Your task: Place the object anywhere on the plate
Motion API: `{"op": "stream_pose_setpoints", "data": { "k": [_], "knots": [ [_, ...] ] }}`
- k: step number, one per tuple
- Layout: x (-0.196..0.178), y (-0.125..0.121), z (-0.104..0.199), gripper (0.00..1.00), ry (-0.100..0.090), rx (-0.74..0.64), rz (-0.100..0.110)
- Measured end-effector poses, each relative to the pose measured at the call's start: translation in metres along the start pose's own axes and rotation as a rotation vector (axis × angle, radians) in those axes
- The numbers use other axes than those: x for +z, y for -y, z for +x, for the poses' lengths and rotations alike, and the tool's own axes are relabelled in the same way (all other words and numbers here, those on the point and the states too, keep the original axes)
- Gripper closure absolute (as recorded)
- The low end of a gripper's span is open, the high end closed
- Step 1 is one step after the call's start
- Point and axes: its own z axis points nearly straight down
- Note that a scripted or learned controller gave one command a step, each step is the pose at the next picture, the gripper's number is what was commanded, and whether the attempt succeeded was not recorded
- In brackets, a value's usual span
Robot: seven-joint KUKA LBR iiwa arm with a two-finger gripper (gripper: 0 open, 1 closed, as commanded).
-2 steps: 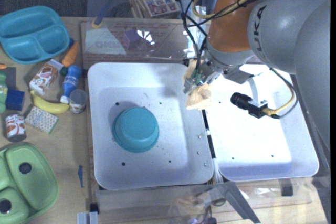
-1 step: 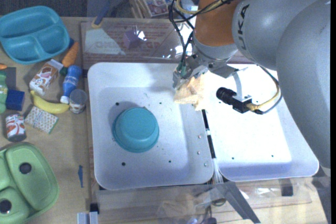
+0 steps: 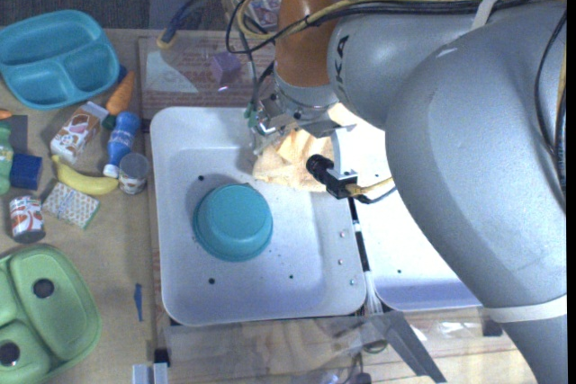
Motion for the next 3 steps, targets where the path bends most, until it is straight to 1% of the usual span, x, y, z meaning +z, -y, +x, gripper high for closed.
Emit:
{"op": "stream_pose_setpoints", "data": {
  "k": [1,2,3],
  "knots": [
    [-0.032,0.084,0.012,1.00,-0.002,0.020,0.004],
    [-0.050,0.050,0.054,1.00,-0.001,-0.146,-0.001],
    [-0.049,0.050,0.054,0.00,-0.001,-0.146,-0.001]
  ]
}}
